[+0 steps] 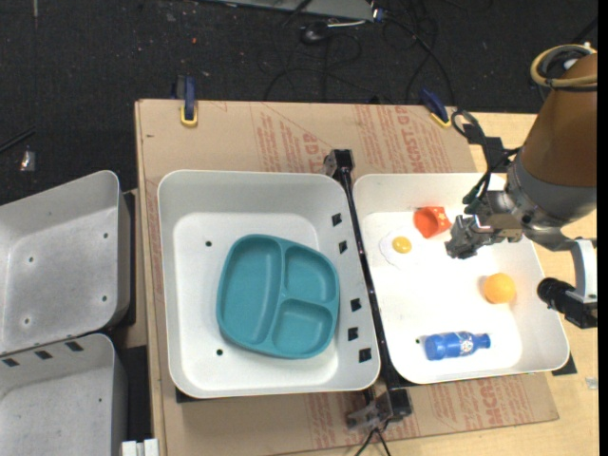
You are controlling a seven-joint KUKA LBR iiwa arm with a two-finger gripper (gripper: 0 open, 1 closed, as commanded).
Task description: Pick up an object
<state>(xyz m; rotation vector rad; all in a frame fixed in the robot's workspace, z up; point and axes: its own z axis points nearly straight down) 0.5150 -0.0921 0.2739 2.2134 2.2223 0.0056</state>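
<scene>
Arm: grey KUKA, orange band, entering from 3 o'clock over the right bin.
Gripper: dark, hanging low over the right bin's upper half; whether the jaws are spread or pressed together cannot be told from this slant, and nothing is seen between them.
Red object: just beside the gripper at its 10 o'clock, apart from it.
Fried-egg toy: white with yellow centre, at the gripper's 9 o'clock, near.
Orange ball: at the gripper's 5 o'clock, near.
Blue bottle: lying on its side, at 6 o'clock, well apart.
Left bin: holds a teal divided plate.
Tabletop: brown board under both bins.
Step in hand (judged): settling on a target, probably the red object.
Advice: centre over one item before descending; straddle it fully; avoid nudging the egg; lift straight (rolling ball is the riskier choice).
</scene>
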